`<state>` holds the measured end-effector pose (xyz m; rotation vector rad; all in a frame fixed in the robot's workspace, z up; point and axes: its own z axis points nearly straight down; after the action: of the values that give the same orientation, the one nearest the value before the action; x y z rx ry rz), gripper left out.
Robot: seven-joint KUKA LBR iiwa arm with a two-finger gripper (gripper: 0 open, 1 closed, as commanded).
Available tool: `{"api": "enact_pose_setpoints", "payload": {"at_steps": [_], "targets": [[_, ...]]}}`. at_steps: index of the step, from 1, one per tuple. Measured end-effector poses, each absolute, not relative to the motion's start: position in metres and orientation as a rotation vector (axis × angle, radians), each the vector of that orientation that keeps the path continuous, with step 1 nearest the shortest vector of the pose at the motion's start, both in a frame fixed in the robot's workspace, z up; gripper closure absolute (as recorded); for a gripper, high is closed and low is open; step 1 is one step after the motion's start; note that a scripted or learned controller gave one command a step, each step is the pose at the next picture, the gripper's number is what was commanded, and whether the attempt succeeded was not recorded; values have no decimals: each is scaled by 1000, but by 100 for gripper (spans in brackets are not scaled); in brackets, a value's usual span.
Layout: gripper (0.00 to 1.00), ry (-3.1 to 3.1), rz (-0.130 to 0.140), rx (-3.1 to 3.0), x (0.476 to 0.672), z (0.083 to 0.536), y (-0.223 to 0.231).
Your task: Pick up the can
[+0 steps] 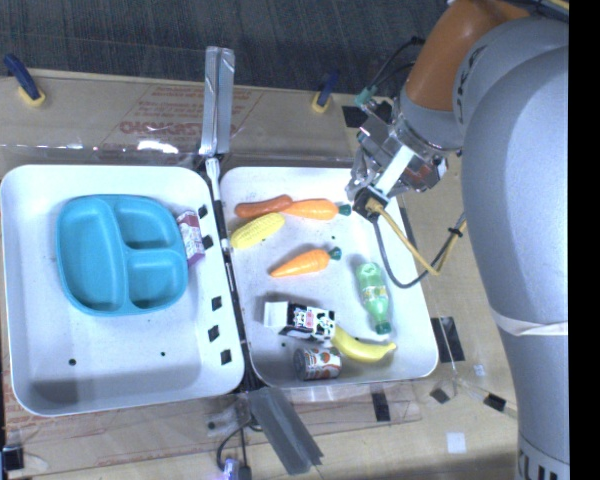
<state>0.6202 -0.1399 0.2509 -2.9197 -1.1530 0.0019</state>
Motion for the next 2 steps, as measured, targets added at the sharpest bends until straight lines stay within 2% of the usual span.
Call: {"api": "enact_pose_setpoints", "payload": {"at_steps": [1,2], "targets": [[100,-871,2,-3016,636,443,-183],[100,-1229,10,-2886,641,441,-118]]}}
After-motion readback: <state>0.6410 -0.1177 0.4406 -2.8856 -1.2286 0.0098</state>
